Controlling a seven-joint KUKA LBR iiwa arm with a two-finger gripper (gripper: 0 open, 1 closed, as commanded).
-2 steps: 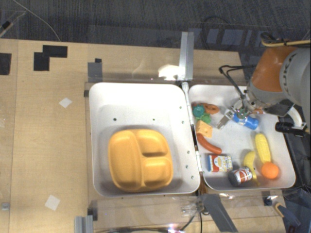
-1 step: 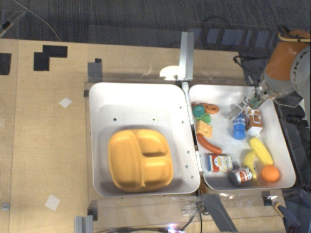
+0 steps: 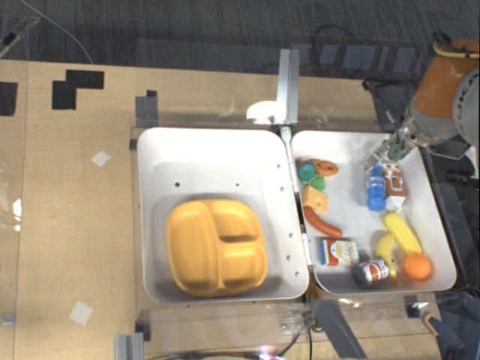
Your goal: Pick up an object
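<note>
Since the gripper [image 3: 391,150] hangs at the right bin's [image 3: 352,150] far edge, finger state we cannot tell, we target the blue bottle [image 3: 376,187] just below it: centre over it, descend straight, avoiding the carton [image 3: 394,182] touching it.

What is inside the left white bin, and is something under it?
Inside the left bin lies one yellow divided tray, with nothing in its compartments. Whatever may lie beneath the tray is covered.
</note>
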